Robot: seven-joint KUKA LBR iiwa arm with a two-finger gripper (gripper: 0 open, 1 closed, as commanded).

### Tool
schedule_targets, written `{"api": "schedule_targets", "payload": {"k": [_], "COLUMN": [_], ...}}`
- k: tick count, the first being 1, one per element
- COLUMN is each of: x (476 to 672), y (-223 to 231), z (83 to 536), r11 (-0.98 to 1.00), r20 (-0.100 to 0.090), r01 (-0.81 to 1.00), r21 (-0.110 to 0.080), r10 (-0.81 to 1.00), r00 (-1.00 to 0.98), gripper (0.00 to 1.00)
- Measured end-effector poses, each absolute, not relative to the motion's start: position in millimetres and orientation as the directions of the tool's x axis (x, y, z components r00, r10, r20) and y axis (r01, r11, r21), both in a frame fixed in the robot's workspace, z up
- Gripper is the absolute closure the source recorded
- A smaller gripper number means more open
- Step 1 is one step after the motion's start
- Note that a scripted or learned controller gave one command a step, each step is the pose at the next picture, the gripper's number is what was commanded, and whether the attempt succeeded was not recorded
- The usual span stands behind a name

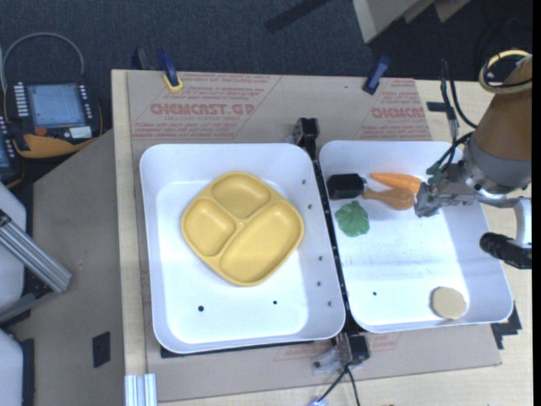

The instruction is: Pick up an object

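Nearest me, at the lower right of the frame, a round tan cookie (448, 302) lies by the front wall of the right bin (406, 315); from my remote seat it looks well apart from where the arm is working. My gripper (428, 200) sits low at the right side of the frame, in the upper part of that bin, just beside the right end of an orange carrot (396, 180). I cannot tell how the gripper is set from this slant, and I see nothing held in it. A second orange piece (390, 198), maybe another carrot, lies just under the first and seems to touch it. Left of those, a small black block (344, 185) rests against the bin's left wall, and a green broccoli-like lump (352, 219) sits just below it. Further out, in the left bin (169, 311), a yellow divided plate (243, 227) fills the middle. I judge the carrot to be the target. To do this well I would centre over the carrot's thicker part rather than its tip, turn the wrist so the grip crosses its narrow width, and go down low enough to clear the neighbouring piece, since a tapered, smooth thing could squirt out sideways.
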State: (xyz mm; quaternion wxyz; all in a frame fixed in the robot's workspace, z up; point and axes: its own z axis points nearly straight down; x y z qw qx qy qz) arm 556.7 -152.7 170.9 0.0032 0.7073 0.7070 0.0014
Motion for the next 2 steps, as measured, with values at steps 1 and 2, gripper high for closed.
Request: {"api": "schedule_targets", "payload": {"k": [1,2], "x": [558.2,569.3], "y": [-153,-100], "z": [210,222], "r11": [0.001,0.006], "r20": [-0.003,0.001], "r01": [1.000,1.000], "r21": [0.007,0.005], "r10": [1.000,1.000], "r00": [-0.001,-0.006], "gripper": [1.00,1.00]}}
